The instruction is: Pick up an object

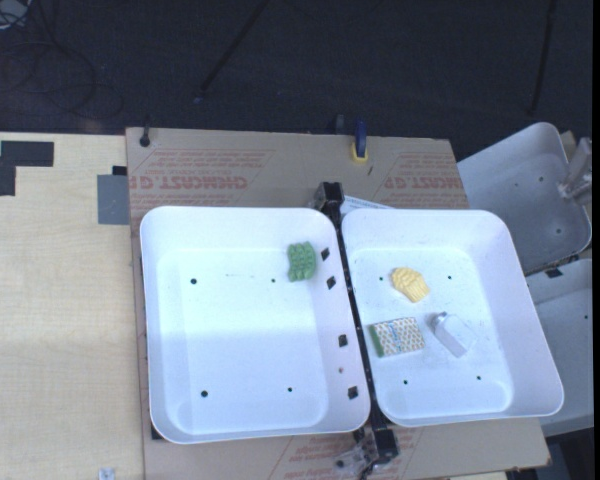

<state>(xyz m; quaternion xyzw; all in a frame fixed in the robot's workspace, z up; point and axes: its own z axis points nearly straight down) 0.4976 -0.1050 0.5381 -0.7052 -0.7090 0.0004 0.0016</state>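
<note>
A grey plate [525, 183] at the right runs behind the right bin [525, 298] and off the frame's edge, the clamp [372, 453] below the bins is cut by the bottom edge, and the small grey object [450, 334] is too blurred to identify.

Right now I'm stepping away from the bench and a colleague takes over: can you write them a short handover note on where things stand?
Handover note:
The left bin holds one green object near its upper right corner.
The right bin holds three things: a yellow object, a green-and-white patterned packet by the left wall, and a pale grey block just right of the packet.
Done: nothing lifted; every item lies on a bin floor.
Left: choose an object and pick it up.
</note>
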